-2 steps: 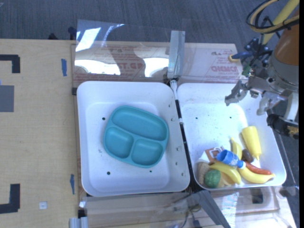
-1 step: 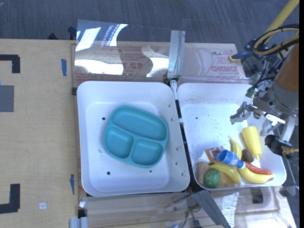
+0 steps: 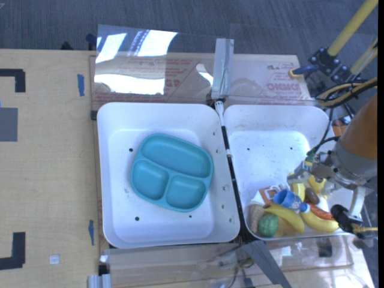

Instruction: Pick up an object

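Objects heaped in the near right corner of the right bin; that's where your pick target sits. Nearest you, a green ball lies against the front wall. Touching it on the right is a banana, and a second banana lies beside that one, toward the bin's right wall. A blue item rests on top of the first banana, with a white and orange card half buried to its left.

Just behind the heap you'll find the gripper, low over the pile's far edge, close to a yellow piece and a brown one. Whether it's open or closed you cannot tell from this angle; nothing is visibly held. The arm comes in from the right, cables trailing.

Left bin: one teal tray with three compartments, lying flat near the middle, well apart from the heap.

Farther back, a clear panel stands behind the bins, catching glare. Yellow poles cross the far right corner.
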`<state>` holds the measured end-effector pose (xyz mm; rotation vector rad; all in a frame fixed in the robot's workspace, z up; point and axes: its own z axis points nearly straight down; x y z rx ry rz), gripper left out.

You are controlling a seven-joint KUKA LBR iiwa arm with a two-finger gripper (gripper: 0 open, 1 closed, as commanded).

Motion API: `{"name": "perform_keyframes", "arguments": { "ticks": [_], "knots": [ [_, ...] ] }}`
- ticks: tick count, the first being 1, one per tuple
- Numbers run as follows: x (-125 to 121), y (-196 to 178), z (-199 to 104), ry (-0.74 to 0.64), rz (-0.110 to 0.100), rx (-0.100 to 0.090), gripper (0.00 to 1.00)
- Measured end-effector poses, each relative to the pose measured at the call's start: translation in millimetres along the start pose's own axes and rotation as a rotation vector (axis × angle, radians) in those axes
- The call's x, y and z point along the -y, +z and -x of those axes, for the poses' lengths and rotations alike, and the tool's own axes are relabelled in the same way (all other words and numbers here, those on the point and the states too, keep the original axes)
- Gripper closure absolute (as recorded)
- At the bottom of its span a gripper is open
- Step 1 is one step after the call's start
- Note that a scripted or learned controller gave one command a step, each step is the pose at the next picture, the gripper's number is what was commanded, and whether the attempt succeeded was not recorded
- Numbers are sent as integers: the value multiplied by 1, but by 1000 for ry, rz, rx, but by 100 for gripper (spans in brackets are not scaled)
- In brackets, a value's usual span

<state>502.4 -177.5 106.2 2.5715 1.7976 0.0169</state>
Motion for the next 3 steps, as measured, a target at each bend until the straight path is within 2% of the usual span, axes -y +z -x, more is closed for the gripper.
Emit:
{"name": "perform_keyframes", "arguments": {
  "ticks": [1,2,3],
  "knots": [
    [2,-3,2,3,-10,4,100],
    [-78,5,-84,450,-14,11,100],
    [-30,-119,-64,38,-8,8,100]
  ]
}}
